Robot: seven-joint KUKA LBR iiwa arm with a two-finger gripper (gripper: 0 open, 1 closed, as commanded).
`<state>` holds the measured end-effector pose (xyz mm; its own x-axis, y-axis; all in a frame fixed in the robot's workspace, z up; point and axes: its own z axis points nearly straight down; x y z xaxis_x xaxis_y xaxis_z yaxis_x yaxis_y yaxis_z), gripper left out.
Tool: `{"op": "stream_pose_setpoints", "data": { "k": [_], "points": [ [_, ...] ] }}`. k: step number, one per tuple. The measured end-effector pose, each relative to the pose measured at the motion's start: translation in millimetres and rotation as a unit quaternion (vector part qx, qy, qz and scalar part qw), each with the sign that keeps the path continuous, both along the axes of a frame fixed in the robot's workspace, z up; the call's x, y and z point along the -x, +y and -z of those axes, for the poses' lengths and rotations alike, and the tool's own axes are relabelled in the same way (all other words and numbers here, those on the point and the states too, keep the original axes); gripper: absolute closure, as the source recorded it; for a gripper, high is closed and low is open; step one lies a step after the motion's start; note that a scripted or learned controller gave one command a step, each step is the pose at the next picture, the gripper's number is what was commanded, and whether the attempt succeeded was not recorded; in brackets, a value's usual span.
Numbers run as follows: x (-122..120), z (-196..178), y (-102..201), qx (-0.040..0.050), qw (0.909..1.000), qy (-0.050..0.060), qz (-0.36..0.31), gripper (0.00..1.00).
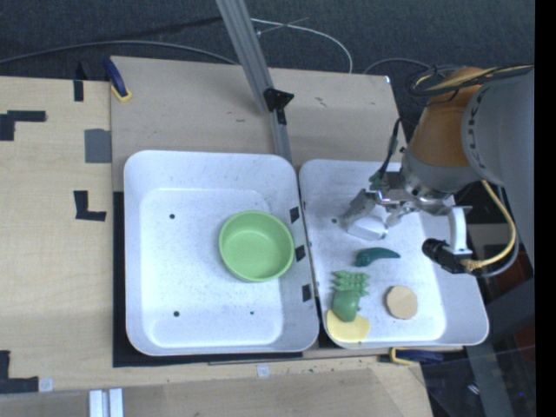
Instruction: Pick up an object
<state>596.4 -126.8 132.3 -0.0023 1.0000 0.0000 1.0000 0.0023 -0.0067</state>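
At the frame's right of centre the gripper hangs low in the right bin, its claw spread and empty astride a white block, apparently lined up for a grasp, just above the dark green pepper.

The arm runs off the right edge, so its upper part is cut away. Whether the hand grips anything is too blurred to tell. The counter is cut off at the left and bottom edges.
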Motion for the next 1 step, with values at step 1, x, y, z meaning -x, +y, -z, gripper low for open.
{"op": "stream_pose_setpoints", "data": {
  "k": [1],
  "points": [
    [0.1,45.1,0.6,0.0009,1.0000,-0.003,0.000,0.00]
  ]
}}
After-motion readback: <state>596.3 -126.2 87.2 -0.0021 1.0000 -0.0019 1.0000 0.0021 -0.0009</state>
